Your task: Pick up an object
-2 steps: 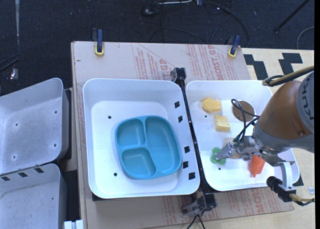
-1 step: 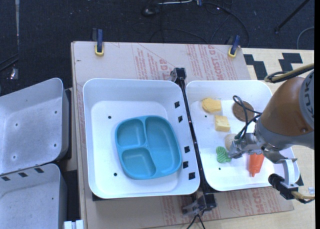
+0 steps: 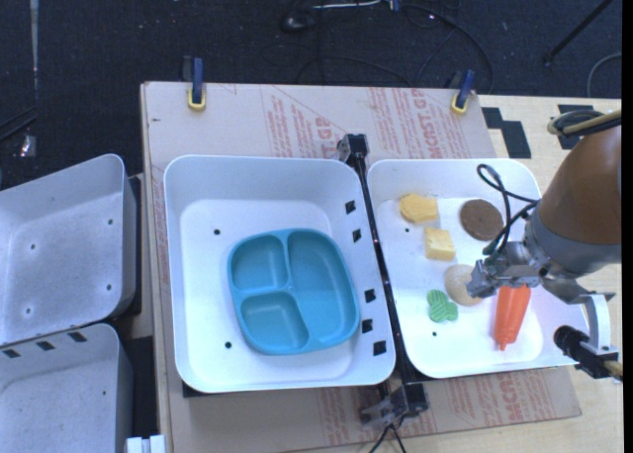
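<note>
Right bin (image 3: pixel 396 243) — items crowd its middle and right; bare floor along its left wall and lower left corner. Gripper (image 3: pixel 492 280), centre right of frame, sits over a pale round disc (image 3: pixel 458 284); finger state cannot be told. Orange carrot (image 3: pixel 509 314) — tapered, upright, just below the gripper. Nearby: green piece (image 3: pixel 441 307), yellow block (image 3: pixel 439 243), yellow lump (image 3: pixel 418 209), brown disc (image 3: pixel 481 219). Left bin (image 3: pixel 188 243) holds a blue divided tray (image 3: pixel 292 290).
</note>
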